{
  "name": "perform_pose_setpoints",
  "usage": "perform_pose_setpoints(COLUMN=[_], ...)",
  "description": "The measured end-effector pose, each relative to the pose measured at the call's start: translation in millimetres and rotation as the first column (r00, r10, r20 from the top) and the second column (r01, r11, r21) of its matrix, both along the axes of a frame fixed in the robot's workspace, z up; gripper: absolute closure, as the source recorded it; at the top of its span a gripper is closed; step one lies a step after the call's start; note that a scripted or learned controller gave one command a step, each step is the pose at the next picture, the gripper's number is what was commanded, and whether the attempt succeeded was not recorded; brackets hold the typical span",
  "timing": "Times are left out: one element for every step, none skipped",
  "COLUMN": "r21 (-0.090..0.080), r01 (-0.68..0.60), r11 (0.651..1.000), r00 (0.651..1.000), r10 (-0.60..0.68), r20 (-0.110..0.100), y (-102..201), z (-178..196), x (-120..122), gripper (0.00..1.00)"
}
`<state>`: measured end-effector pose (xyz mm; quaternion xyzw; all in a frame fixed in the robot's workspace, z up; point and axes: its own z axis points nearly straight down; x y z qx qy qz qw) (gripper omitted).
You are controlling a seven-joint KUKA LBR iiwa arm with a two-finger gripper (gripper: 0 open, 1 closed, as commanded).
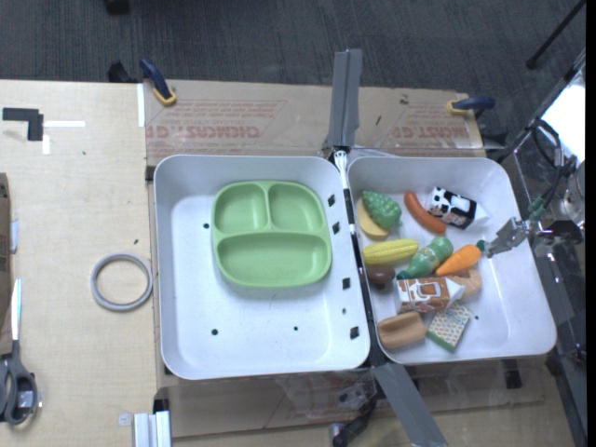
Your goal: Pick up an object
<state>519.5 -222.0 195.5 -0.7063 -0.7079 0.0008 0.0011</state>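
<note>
Glossy plastic toy food [424,282] in smooth white bin [521,338], metal end effector [507,238] beside, grip state unclear.

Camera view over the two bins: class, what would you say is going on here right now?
A robot arm reaches in from the right, its gripper low over the right bin, just beside a toy carrot. It holds nothing yet. That bin carries a heap of toy food: corn, a sausage, a small cow and a carton. The left bin holds a green divided plate. A tape ring lies on the bench.
</note>
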Motion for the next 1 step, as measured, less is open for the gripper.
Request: perform_pose_setpoints(r21=[-0.009], r01=[0.000], r11=[1.000], r00=[0.999], r10=[0.000], r20=[0.032], y=[0.1], z=[-53.6], x=[29.1], gripper=[0.00])
